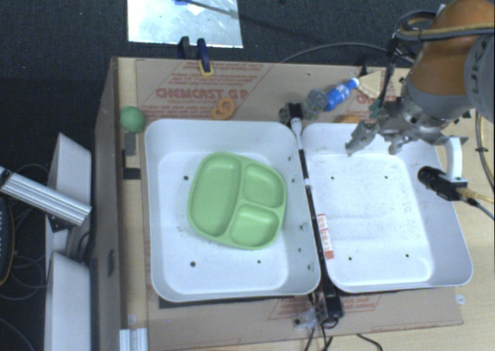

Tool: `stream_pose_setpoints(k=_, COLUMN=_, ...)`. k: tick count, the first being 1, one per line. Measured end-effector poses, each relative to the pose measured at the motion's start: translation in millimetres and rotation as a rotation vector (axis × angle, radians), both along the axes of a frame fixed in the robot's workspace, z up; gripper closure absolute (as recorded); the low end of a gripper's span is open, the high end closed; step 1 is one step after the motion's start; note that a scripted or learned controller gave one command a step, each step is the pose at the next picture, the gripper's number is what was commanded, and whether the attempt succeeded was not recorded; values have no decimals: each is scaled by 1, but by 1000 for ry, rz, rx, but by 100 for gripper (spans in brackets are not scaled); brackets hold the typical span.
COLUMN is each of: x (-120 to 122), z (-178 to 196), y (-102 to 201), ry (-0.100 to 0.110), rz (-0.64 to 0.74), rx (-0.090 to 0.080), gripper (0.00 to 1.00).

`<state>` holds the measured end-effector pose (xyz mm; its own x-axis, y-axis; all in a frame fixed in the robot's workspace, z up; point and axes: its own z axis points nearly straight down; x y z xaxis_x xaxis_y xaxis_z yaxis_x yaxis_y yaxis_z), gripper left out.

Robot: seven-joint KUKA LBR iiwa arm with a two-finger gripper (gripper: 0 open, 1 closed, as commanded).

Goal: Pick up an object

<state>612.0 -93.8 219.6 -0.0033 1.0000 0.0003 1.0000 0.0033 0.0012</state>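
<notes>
A light green plate (236, 200) with three compartments lies flat in the middle of the left bin (166, 264). My gripper (377, 143) hangs over the far edge of the right bin (387, 264), well to the right of the plate. Its fingers (357, 141) are spread open with nothing between them. The grey arm with its orange band comes in from the upper right.
Behind the bins on the cardboard lie a clear bottle with a blue label (332, 97), an orange ring (222, 108) and a green ball (131, 118). A blue clamp (203, 53) sits at the bench's far edge. A silver sheet (182, 1) lies beyond.
</notes>
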Motion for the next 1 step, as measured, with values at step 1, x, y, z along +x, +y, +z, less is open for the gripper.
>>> stream_pose_setpoints(k=1, x=36, z=-136, y=-20, ry=0, rz=-1, rx=-1, gripper=0)
